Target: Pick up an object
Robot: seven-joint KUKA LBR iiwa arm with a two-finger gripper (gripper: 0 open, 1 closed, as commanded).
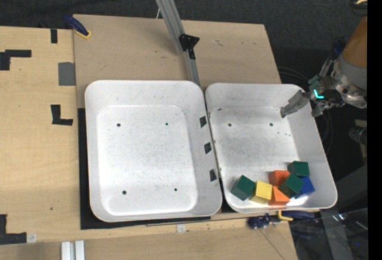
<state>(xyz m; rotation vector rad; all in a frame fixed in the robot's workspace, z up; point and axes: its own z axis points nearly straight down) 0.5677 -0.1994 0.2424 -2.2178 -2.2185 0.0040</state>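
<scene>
I counted two white bins side by side on the bench: the left bin point(146, 148) and the right bin point(262, 133). In the right bin's near corner lay a huddle of blocks touching one another: three green blocks point(243, 186), two orange blocks point(278, 178), one yellow block point(262, 191) and one blue block point(306, 185), though the heap was crowded and I may have miscounted. My gripper point(296, 102) hung over the right bin's far right edge, well apart from the blocks; how it was set I could not tell. A grey metal pole point(170, 11) slanted down to the gap between the bins.
</scene>
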